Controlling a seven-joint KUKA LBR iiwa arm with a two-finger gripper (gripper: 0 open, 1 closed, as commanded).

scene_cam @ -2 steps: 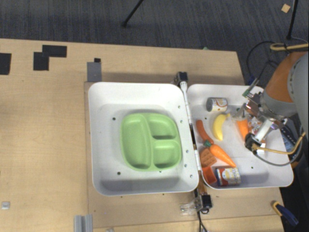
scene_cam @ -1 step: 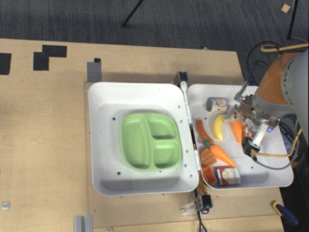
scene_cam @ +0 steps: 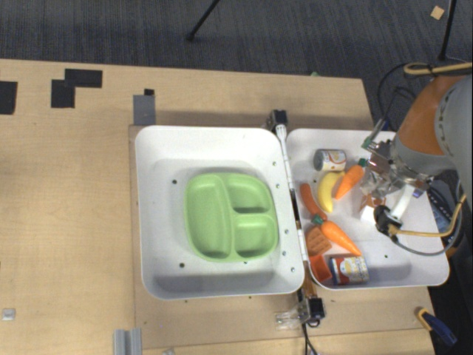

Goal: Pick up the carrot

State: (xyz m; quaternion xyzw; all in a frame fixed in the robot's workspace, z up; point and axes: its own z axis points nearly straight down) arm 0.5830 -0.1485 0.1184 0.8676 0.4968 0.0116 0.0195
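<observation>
Carrot is in the right bin, lying tilted just right of the banana. Its lower end touches the banana's right side and the other end points up and to the right. The gripper sits right of the banana too, just past the carrot and really close to its upper end. From this angle I honestly can't tell if the jaws are open or closed, or if they've got anything, so I won't call it a grab.

Other stuff around the banana:
- small can on its side just above the banana
- red piece, long and thin, just left of the banana, along the bin wall
- second carrot, bigger, below the banana, tip pointing down and right
- big can further below the banana, past that second carrot, on its side near the bin's lower edge

Well left of the banana is the left bin with a green plate in it, the divided kind, sitting flat in the middle.
</observation>
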